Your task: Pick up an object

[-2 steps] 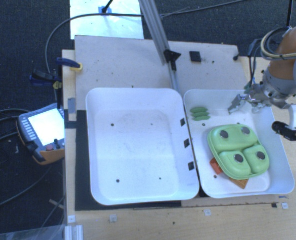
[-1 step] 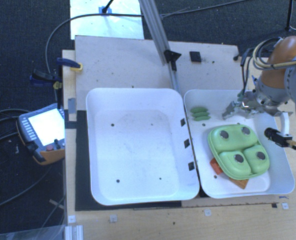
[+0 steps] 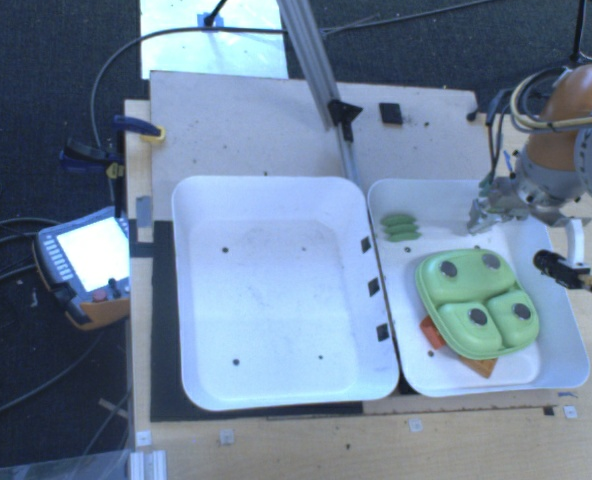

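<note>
The shallow white left bin [image 3: 266, 288] sits on the bench [image 3: 246, 118] with bare floor showing. In the white right bin [image 3: 566, 368], a small ribbed green piece [image 3: 400, 228] lies near the far left corner, and a large light-green moulded tray with three grey-dotted lobes [image 3: 476, 300] rests toward the near side, covering an orange flat piece [image 3: 476, 364]. The grey two-finger gripper [image 3: 482, 215] hovers at the far right edge; its grip cannot be told.

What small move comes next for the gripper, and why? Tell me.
Probably a short shift toward the green lumpy toy before any descent. The gripper sits over bare floor near the right bin's back edge, with the toy nearer the camera.
</note>
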`<state>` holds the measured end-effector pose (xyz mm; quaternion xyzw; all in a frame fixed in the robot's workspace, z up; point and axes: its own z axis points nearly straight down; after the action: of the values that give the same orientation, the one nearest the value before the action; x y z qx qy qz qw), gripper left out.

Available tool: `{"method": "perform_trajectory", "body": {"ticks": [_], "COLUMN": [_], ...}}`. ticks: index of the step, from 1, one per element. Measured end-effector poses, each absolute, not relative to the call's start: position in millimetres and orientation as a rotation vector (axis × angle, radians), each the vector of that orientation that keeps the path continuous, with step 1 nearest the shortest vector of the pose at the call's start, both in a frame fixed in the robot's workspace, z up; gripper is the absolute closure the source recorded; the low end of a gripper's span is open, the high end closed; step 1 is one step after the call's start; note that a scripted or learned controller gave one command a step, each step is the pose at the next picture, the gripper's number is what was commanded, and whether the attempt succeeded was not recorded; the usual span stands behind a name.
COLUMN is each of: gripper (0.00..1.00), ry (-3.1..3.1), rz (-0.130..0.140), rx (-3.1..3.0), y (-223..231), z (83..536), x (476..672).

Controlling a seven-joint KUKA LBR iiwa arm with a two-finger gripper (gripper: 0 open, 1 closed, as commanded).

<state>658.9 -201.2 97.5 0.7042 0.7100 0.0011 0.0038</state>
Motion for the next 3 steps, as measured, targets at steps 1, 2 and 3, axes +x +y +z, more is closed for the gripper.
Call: {"method": "perform_trajectory", "body": {"ticks": [1,2,3], "gripper": [1.00,1.00,1.00], "ry": [2.222,2.224,2.231], "rz": [0.007,0.007,0.005], "rx": [2.211,2.209,2.210], "y": [-202,-203,-151], "z": [163,219,231], "x": [661.3,663.2,641.5]}}
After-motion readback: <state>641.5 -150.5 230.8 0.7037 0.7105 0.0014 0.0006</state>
